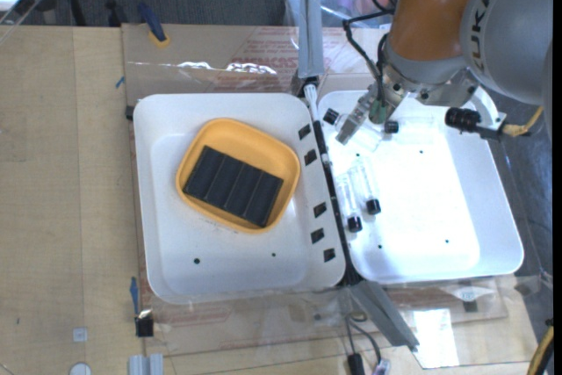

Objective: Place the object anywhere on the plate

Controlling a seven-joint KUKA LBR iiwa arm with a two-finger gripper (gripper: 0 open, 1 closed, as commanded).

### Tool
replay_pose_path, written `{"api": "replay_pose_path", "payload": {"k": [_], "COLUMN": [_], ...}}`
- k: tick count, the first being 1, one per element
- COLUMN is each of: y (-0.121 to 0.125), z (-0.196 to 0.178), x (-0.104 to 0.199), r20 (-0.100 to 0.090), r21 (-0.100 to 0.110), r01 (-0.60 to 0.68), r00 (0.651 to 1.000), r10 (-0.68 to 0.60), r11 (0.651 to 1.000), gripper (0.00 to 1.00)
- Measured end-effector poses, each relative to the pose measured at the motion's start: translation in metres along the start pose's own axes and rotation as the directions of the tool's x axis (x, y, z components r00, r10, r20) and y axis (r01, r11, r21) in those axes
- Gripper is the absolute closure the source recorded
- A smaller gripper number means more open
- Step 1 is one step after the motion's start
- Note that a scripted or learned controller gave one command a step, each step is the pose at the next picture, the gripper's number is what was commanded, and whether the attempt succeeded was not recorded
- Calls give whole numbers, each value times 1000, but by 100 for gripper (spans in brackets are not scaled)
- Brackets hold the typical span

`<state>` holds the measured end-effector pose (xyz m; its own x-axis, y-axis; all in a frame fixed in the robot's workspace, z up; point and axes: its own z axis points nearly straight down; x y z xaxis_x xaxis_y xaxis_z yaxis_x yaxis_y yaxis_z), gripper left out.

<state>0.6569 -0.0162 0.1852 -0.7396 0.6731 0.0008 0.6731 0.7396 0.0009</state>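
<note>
The arm (479, 22) reaches in over the right bin (492, 233), its orange band above the wrist, bent down toward that bin's upper left corner. The gripper (349, 126) hangs there, tilted toward the divider — whether its claw is wide or narrow I cannot tell. The black object (234, 185) lies flat on the yellow plate (198, 155) in the left bin (158, 268). Small clear pieces with dark caps (360, 199) in the right bin are washed out by glare.

Your way to the yellow plate (239, 174) lies open from above — a black slab (234, 184) covers its middle, leaving bare rim. The divider (321, 180) between the bins stands between — cross over it.
</note>
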Motion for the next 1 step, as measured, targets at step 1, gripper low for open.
{"api": "replay_pose_path", "payload": {"k": [1], "y": [9], "z": [0], "x": [0], "r20": [4], "r21": [-3], "r01": [126], "r00": [992], "r10": [-126], "r11": [992], "gripper": [100]}}
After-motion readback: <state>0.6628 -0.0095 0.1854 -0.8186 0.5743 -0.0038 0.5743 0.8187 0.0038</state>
